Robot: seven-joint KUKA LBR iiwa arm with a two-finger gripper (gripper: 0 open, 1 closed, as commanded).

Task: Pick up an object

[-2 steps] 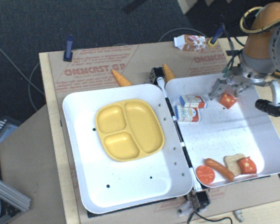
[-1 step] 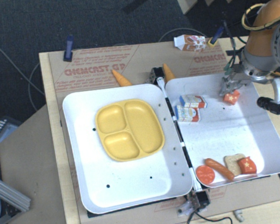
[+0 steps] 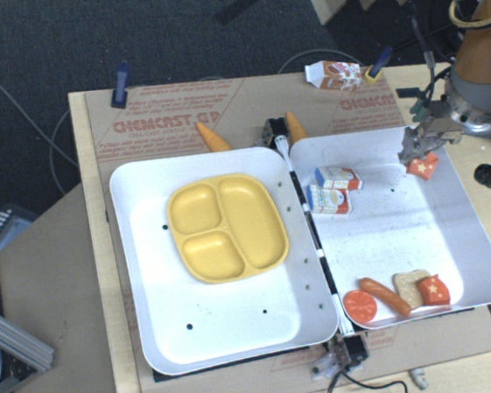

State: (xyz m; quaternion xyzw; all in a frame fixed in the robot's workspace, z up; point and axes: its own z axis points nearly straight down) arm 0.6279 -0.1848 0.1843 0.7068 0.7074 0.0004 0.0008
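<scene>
- Overhead, the grey arm reached in from the right, and its pincer hung over the upper right corner of the right bin.
- A small red block sat right under the fingertips, seemingly pinched between them, just above the bin floor near the far wall.
- So the pincer looked clenched on the red block, though the contact itself was small and hard to read.
- Near the right bin's upper left, a small blue, white and red carton lay on its side.
- Along that bin's lower edge lay a row of toy food: a red tomato slice, an orange sausage, a tan bread slice and a red piece with a pale mark, each touching or just beside the next.
- The left bin held a yellow divided plate with three compartments, lying flat in its upper half.
- On the surface behind the bins lay two orange carrot-like pieces, a blue clip and another small carton.
</scene>
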